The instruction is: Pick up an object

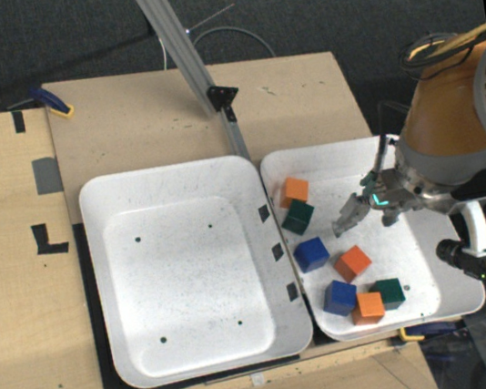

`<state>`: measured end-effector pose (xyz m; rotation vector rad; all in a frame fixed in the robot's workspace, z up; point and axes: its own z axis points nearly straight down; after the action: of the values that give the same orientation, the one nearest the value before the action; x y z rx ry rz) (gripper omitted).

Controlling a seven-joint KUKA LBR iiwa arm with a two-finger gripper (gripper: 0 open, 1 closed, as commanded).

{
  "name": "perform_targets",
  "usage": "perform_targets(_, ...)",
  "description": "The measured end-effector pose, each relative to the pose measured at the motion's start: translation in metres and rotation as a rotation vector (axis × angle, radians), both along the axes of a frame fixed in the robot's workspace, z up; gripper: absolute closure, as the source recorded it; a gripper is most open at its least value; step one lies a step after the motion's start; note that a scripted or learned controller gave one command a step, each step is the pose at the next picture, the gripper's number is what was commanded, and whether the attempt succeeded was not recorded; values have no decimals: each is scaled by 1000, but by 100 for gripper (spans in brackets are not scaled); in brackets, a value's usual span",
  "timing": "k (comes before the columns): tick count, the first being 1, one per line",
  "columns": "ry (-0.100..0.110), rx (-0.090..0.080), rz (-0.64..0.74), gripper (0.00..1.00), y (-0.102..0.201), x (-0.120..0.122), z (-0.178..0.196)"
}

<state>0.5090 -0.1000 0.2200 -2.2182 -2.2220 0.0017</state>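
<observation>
While poised over the right bin, gripper hung released, grasping nothing; risked nudging the crowded orange cube aside, closing on air.

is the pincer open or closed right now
Cannot tell. The pincer hangs over the right bin, above the blocks, but at this slant its tip is a small grey blur and the camera view does not resolve it.
</observation>
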Motion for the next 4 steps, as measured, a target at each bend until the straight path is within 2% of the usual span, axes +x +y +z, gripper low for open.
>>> perform_targets(1,6,0,-1,0,3,-11,-57)
perform_targets(2,-17,-8,-3,0,1,-8,-100)
perform_targets(3,-3,-3,-2,0,0,-8,-128)
perform_targets(4,3,1,0,100,2,-9,-119)
